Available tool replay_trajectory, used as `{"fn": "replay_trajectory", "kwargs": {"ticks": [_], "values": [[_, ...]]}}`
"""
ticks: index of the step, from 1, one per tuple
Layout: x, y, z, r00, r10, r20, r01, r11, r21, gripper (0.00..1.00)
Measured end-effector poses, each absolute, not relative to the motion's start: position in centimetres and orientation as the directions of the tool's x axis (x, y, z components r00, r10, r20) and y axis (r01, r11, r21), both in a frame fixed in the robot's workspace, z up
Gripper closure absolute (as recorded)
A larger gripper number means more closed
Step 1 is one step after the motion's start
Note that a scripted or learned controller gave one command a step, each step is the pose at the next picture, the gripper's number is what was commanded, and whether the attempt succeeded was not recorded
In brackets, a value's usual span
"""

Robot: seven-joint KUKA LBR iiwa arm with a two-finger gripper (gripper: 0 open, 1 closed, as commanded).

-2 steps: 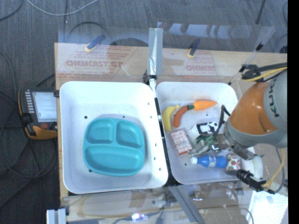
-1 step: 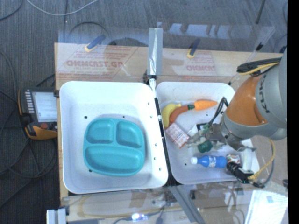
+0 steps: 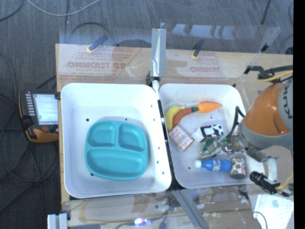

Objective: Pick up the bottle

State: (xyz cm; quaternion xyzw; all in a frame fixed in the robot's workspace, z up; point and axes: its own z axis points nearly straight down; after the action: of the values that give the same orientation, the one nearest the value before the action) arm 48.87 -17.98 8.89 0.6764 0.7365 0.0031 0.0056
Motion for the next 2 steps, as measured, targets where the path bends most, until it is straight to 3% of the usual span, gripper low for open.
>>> {"fn": "replay_trajectory", "kwargs": {"ticks": [1,2], "values": [[48.9,-16.5,8.9,0.033,0.999,-0.008,0.999,-0.033,0.016,0.0],[49.4,-20.1,9.0,-0.284,0.959,-0.003,0.959,0.284,0.004,0.0]]}}
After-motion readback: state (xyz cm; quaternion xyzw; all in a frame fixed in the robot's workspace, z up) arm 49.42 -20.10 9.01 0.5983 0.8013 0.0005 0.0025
